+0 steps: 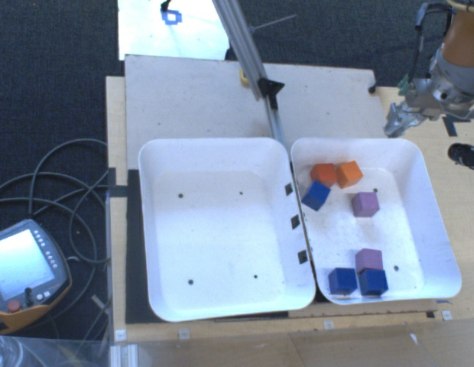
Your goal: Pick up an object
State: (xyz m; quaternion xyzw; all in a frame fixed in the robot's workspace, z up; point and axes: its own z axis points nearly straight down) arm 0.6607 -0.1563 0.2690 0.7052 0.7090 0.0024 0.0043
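The shallow white left bin (222, 228) offers wide open floor. In the shallow white right bin (432, 228), small foam cubes crowd the far-left corner (332, 180) and near edge (359, 275); bare floor lies between, save one purple cube (365, 203).

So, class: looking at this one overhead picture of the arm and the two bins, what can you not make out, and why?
- Gripper: small and blurred at the upper right; whether its fingers are open or shut cannot be told.
- Arm: cut off by the top and right edges.
- Purple block at the near end of the right bin: its lower part is hidden by the two blue blocks in front.
- Handheld controller: cut off by the left edge; its screen is glare.
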